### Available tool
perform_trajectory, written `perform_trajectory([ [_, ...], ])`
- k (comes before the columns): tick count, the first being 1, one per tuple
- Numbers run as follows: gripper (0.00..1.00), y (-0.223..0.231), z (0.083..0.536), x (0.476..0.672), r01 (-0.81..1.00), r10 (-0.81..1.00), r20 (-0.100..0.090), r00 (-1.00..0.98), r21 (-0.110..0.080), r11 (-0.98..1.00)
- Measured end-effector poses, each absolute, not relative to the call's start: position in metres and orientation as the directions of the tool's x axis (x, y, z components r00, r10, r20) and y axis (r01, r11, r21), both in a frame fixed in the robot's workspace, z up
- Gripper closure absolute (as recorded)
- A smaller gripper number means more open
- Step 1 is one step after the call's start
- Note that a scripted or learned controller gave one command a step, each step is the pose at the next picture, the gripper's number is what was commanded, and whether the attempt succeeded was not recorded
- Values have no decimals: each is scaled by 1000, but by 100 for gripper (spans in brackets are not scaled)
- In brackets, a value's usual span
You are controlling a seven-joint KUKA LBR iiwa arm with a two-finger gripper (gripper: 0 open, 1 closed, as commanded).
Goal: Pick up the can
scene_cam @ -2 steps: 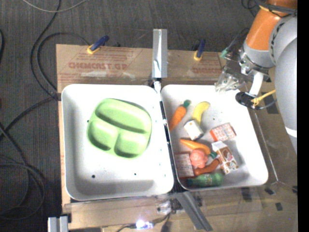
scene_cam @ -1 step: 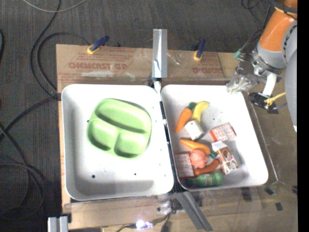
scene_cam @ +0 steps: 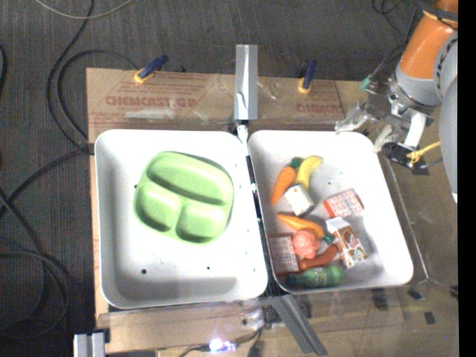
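Meanwhile the gripper (scene_cam: 366,129) hovers over the right bin's (scene_cam: 394,199) far right corner, fingers spread and holding nothing; the can (scene_cam: 282,253) lies near that bin's front left, among toy food.

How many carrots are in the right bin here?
2. One carrot lies near the right bin's upper left, beside the banana. The other carrot lies mid-bin, above the pink item. More may be hidden in the pile.
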State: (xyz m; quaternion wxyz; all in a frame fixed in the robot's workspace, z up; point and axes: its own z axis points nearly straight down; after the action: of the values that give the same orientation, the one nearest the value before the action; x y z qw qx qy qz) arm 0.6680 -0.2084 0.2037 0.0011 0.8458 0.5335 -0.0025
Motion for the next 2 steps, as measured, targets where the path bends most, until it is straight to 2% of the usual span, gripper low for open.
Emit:
perform_trajectory([
  [1,0,-176,94,651,930,930,-2,367,-1,-367],
  [2,0,-120,94,633,960,960,-4,281,19,-281],
])
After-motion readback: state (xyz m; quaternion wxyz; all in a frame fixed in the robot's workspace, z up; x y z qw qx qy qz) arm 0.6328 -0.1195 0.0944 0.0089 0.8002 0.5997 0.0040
